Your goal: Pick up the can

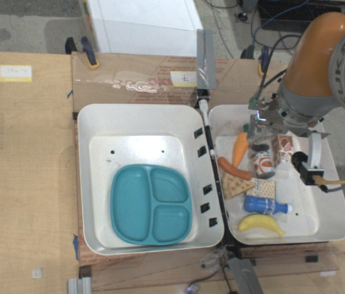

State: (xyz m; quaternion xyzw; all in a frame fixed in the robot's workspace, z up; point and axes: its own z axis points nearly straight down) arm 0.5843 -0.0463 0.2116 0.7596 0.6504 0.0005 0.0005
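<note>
The can (pixel 263 163), small, red and white, stands near the middle of the right bin (pixel 334 222). My gripper (pixel 259 141) hangs from the grey and orange arm right over the can's far side and seems to touch its top. I cannot see how the gripper stands around the can. The arm's wrist hides the far right part of the bin.
Around the can lie a carrot (pixel 240 149), a red sausage (pixel 235 168), a toast wedge (pixel 236 186), a checkered cracker (pixel 267 188), a brown packet (pixel 284 147), a blue bottle (pixel 265 206) and a banana (pixel 260 224). The left bin (pixel 88 164) holds a teal divided plate (pixel 152 203).
</note>
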